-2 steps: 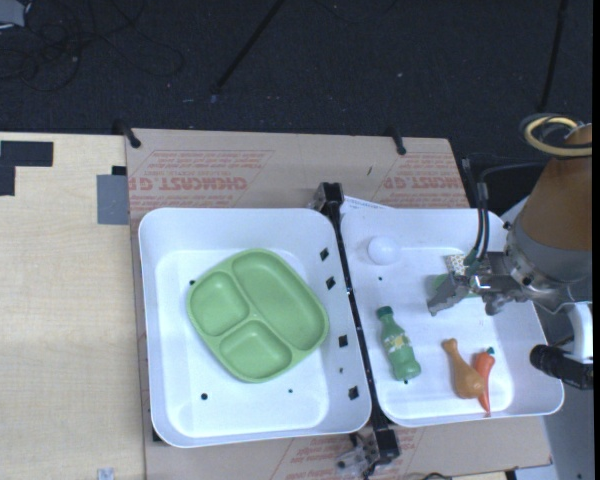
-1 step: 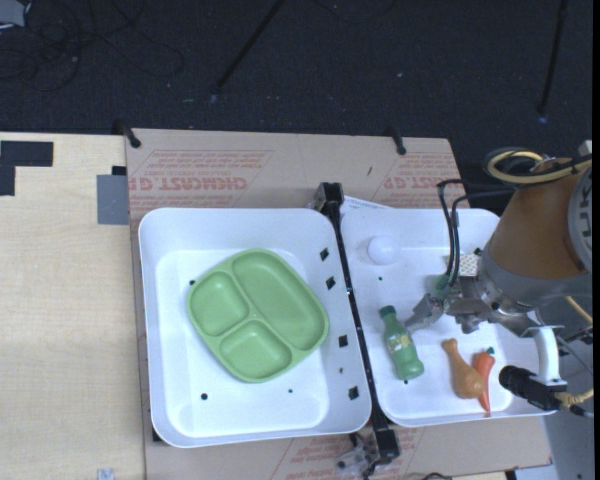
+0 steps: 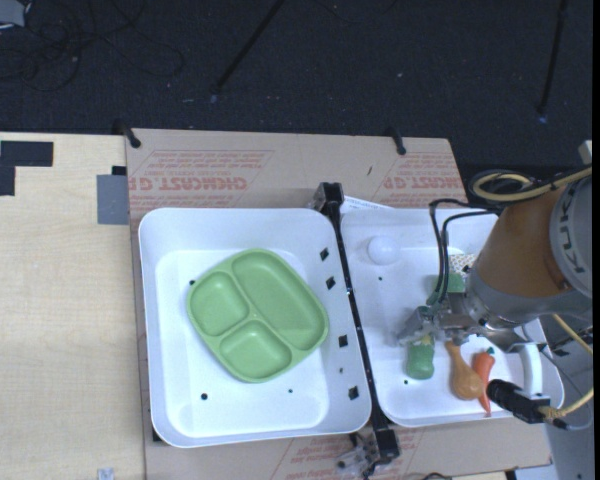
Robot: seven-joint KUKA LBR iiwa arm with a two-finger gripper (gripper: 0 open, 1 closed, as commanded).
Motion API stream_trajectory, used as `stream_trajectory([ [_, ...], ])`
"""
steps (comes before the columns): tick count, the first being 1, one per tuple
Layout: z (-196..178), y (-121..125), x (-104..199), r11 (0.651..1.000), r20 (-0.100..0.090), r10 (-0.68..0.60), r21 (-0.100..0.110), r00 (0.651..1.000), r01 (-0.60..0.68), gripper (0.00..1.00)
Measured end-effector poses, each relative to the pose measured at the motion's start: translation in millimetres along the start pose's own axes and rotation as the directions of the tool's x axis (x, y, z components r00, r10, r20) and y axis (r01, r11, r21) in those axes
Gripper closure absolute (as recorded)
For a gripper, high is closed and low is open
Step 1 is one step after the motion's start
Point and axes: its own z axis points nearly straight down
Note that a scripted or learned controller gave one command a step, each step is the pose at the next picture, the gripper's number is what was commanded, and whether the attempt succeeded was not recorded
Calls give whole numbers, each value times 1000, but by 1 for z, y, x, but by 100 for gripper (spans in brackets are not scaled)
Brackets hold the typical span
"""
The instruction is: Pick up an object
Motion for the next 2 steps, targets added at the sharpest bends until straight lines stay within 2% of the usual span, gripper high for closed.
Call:
stream_trajectory([
  [1, -12, 1, -1, 1000, 0, 6, -2, 1000, -6, 100],
  [2, -62, 10, 2, 1000, 2, -2, -10, 1000, 2, 100],
])
